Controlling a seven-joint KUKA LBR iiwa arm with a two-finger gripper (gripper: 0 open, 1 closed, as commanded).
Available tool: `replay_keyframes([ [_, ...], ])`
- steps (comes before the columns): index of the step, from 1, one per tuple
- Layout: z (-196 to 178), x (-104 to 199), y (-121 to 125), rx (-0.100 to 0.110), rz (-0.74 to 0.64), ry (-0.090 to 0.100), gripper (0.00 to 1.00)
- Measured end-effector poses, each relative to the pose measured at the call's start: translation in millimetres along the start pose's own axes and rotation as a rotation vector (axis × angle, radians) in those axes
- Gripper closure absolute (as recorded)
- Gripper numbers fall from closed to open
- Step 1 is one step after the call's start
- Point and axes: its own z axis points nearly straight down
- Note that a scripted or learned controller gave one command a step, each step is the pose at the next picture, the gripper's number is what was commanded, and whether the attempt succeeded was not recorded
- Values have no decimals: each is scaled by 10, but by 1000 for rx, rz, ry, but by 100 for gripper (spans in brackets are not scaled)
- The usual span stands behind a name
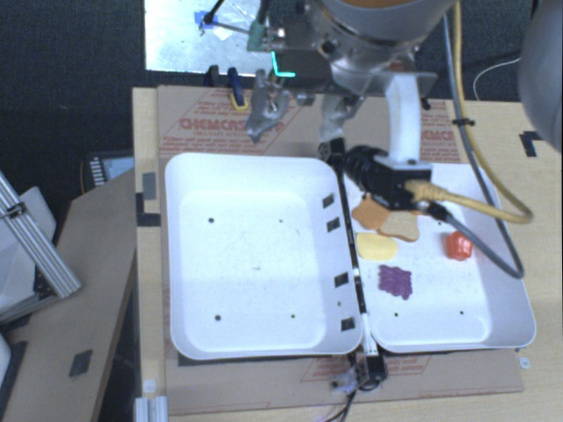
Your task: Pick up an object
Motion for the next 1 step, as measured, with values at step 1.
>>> replay_keyframes([
  [1,-114,4,3,-2,-3,2,100],
])
